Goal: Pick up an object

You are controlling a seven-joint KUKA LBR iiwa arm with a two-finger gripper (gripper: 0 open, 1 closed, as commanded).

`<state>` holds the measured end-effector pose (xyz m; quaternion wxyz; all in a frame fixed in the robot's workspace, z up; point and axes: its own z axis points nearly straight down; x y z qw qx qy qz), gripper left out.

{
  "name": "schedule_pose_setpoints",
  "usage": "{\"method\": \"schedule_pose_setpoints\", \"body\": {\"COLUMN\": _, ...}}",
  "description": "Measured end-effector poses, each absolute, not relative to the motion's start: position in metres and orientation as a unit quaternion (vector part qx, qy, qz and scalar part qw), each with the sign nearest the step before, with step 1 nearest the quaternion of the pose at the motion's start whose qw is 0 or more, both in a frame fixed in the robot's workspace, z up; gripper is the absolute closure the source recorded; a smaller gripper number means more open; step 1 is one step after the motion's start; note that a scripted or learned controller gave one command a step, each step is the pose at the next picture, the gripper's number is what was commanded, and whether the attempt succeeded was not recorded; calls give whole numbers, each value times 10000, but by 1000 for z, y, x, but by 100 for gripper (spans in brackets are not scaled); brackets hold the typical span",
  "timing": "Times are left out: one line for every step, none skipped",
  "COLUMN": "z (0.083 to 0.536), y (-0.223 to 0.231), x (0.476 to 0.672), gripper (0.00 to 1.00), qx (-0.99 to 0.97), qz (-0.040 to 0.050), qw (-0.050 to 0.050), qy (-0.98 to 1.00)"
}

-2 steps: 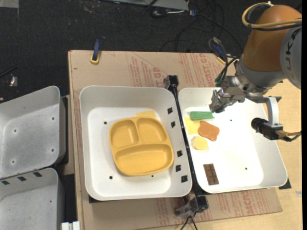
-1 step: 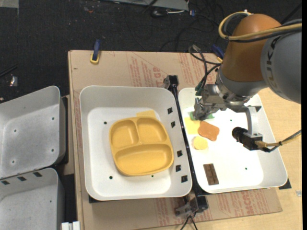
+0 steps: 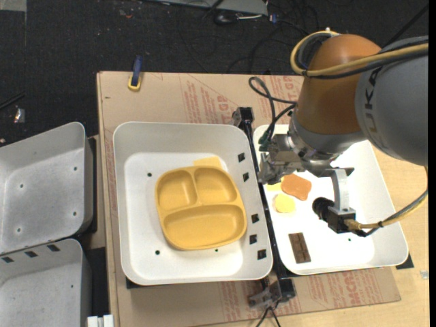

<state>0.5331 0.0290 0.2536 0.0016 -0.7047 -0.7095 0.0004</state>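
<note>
Camera view: the gripper (image 3: 279, 161) hangs over the right bin (image 3: 381, 251) at its left edge — whether it is open or closed, I cannot tell. Just beside it lies an orange wedge (image 3: 297, 186), flat and matte, its long axis running left-right. The left bin (image 3: 136, 251) carries a yellow plastic divided tray (image 3: 201, 206).

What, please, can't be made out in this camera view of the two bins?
- Hand: the arm's wrist covers most of it, so its grip is unreadable.
- Right bin: its far part lies under the arm.
- Pale yellow piece: the yellow tray hides most of it.
- Brown item: too small to identify.
</note>
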Motion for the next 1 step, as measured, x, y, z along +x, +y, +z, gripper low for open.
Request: {"method": "schedule_pose_setpoints", "body": {"z": 246, "y": 65, "x": 510, "gripper": 100, "qx": -7048, "qz": 7, "qw": 16, "qy": -7094}}
